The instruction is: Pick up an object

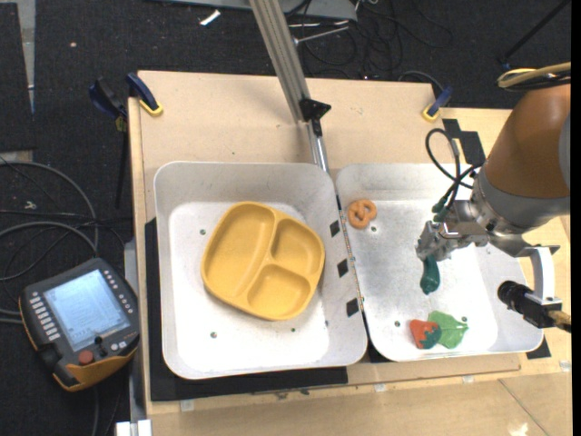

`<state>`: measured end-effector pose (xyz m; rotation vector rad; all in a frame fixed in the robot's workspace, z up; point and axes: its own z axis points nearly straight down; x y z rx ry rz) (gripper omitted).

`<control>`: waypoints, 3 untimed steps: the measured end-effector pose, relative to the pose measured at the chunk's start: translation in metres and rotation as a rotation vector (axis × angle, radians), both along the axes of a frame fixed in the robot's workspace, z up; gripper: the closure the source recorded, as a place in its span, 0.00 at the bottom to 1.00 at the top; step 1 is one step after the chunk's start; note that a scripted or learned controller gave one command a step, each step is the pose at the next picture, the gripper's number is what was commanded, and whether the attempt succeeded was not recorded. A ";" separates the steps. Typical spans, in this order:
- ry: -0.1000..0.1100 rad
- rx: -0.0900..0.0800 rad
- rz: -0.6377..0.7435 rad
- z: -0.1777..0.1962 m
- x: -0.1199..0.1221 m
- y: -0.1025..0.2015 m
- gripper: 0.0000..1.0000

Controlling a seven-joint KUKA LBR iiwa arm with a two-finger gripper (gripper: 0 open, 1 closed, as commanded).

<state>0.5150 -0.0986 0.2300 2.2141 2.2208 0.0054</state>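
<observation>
Camera view: the hand pinches a slim teal object, which dangles over the right bin.

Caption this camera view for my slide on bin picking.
Gripper above a teal object in the right bin; yellow tray in the left bin.

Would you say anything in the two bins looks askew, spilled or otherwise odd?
Nothing looks spilled or damaged. The yellow tray sits skewed in the left bin. In the right bin, a teal object hangs at the gripper, apart from the pretzel and the red-and-green pile.
</observation>
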 end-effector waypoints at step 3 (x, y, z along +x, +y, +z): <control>0.006 0.003 0.005 -0.009 0.050 0.149 1.00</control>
